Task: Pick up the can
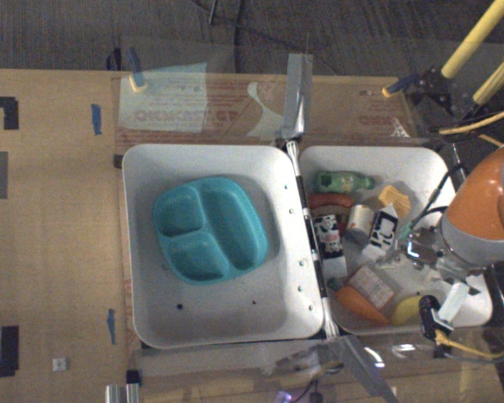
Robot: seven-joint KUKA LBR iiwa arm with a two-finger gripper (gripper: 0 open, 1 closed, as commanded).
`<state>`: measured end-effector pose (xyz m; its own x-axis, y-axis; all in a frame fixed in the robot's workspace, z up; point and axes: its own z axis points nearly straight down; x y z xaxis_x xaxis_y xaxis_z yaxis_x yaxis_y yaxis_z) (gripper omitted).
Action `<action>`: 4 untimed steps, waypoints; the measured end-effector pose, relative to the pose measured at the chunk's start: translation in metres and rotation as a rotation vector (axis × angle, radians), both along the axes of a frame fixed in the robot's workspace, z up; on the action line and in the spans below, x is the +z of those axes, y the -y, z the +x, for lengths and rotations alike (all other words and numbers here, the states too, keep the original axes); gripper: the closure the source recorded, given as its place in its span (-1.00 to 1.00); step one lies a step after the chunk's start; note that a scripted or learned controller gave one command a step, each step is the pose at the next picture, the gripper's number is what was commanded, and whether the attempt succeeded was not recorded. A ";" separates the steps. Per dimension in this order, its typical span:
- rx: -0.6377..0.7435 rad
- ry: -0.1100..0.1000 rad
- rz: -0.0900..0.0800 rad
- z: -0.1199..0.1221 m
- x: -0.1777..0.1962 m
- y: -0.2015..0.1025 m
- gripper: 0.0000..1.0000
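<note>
At the near edge of the shallow white right-hand bin (433, 159) lay an orange carrot-shaped toy (361, 306) with a yellow lemon-shaped piece (407, 309) just beside it. A flat pale packet with a reddish label (371, 284) rested against the carrot's far side.

A little farther in, the grey two-finger gripper (407, 247) hung low over the bin's right half, with the orange-banded arm behind it. Whether it was apart or together could not be told from this slant, and nothing was seen held in it.

The small silver metal can (359, 222) sat near the middle of the same bin. It lay toward the view's left of the gripper and slightly farther back, close by but not touching. A black-and-white printed carton (384, 232) stood between the two and leaned against the can's right side. The can looked tilted or on its side, though its long axis was too small to read surely. Any approach would probably have to pass over or around that carton.

A cow-patterned little box (326, 233) lay left of the can by the divider. Beyond were a yellow wedge-like block (395, 198), a red sausage-like piece (332, 200), and farthest a green plastic bottle (344, 180) lying crosswise.

The shallow white left-hand bin (143, 250) held a teal divided plastic plate (208, 227).
</note>
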<state>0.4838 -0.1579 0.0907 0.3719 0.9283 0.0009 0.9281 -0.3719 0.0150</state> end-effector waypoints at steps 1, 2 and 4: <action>-0.065 -0.017 0.006 -0.005 0.005 -0.066 -1.00; -0.296 -0.016 0.006 0.016 0.093 -0.110 -1.00; -0.170 -0.016 0.005 -0.005 0.164 -0.063 -1.00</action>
<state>0.4792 -0.0950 0.2551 0.5235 0.8520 -0.0017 0.8520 -0.5235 -0.0019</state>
